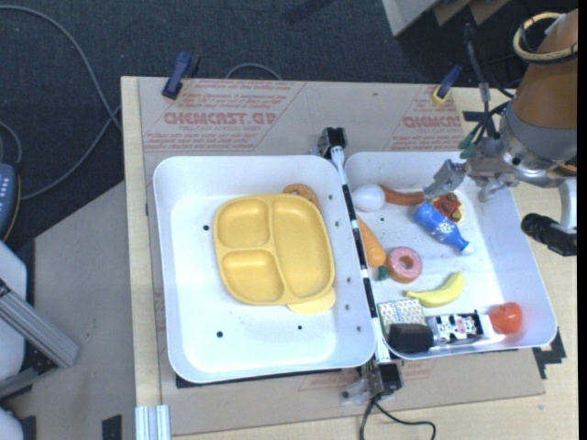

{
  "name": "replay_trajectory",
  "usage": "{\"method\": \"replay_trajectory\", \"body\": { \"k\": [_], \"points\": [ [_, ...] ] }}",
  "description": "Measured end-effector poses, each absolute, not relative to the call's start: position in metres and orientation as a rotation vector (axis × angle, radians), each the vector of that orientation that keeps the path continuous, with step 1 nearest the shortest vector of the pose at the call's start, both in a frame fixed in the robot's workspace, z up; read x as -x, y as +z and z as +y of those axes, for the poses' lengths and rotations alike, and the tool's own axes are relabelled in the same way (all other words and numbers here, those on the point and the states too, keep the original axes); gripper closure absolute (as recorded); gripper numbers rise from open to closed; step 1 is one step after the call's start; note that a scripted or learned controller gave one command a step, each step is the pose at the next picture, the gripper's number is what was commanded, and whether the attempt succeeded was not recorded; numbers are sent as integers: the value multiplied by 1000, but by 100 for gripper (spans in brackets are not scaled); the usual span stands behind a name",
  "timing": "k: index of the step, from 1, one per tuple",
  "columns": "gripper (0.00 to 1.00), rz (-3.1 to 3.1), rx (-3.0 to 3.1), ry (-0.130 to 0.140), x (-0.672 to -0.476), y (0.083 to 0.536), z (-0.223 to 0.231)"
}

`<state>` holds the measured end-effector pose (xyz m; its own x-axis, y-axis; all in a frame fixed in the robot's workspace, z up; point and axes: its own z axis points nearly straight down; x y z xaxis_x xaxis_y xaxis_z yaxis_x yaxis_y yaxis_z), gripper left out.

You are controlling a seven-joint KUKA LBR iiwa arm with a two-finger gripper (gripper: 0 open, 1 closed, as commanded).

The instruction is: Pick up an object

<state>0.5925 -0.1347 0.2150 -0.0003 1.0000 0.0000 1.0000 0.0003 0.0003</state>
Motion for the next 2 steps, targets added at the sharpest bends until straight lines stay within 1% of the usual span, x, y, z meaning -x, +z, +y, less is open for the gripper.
{"method": "replay_trajectory", "body": {
  "k": [1,2],
  "points": [
    [0,2215,-2214,8,-609,90,-163],
    [100,2206,-2209,8,-610,102,-166]
  ]
}}
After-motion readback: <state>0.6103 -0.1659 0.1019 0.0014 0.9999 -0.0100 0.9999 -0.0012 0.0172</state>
